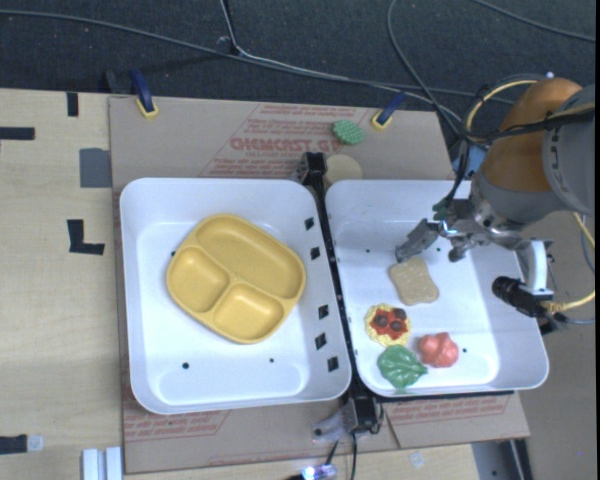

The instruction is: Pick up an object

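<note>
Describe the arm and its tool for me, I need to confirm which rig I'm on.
A grey arm with an orange band near the wrist. The tool is dark grey metal with two slim fingers. Black cables loop above it, and a black fitting sits beside it.

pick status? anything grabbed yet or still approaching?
Done: the arm has reached over the right bin, and the gripper sits just above the tan bread slice.
In hand: nothing; the fingers look spread with no object between them.
Left: close on an item and lift. The bread slice, pizza piece, red item and green item all lie on the bin floor. The yellow tray lies in the left bin.
</note>
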Controlling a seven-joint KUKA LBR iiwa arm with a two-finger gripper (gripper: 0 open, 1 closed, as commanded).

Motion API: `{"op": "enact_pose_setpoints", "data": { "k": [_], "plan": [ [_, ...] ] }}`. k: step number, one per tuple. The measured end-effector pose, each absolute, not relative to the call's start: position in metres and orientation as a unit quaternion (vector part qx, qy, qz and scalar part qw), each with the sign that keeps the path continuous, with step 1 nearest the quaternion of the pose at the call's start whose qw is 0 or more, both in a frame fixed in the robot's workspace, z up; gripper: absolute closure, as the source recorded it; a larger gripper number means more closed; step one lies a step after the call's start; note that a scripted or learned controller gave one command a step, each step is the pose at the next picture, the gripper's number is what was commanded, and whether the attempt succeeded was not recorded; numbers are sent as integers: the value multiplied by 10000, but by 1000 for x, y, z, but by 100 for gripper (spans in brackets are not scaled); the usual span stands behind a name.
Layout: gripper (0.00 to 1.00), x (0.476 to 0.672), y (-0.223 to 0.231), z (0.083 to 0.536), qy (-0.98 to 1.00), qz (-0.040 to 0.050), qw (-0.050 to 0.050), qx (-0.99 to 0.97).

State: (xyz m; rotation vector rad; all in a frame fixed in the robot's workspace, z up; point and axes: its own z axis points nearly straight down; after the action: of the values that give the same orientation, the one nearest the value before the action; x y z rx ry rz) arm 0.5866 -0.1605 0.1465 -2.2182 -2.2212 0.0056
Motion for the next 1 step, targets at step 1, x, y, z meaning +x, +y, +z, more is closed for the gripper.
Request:
{"op": "enact_pose_setpoints", "data": {
  "k": [1],
  "plan": [
    [0,589,-168,99,-7074,15,6,-7068]
  ]
}}
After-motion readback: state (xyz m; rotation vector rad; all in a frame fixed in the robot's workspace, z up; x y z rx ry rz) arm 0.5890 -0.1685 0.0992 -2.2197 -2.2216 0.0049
